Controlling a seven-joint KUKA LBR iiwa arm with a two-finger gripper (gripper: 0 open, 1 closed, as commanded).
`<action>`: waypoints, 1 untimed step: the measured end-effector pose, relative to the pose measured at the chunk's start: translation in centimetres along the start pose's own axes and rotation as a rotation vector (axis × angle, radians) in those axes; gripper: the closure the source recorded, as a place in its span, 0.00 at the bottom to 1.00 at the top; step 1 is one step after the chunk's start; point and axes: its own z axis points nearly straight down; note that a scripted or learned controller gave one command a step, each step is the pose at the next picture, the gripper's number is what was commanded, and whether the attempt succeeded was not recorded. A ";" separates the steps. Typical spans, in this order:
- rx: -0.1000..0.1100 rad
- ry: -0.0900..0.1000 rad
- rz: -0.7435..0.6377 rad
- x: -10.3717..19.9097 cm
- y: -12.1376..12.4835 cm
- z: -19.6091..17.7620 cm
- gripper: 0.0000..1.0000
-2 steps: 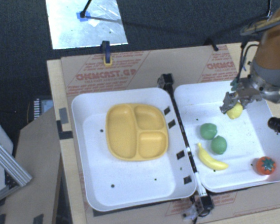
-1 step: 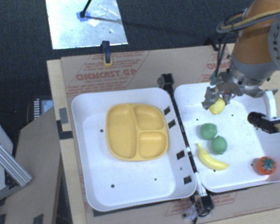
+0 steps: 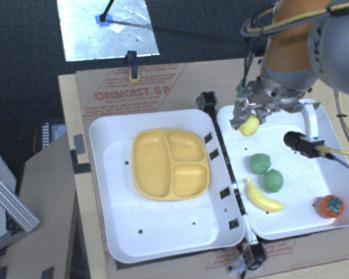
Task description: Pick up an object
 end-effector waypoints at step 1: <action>0.002 0.000 0.000 5.3 0.5 1.0 1.00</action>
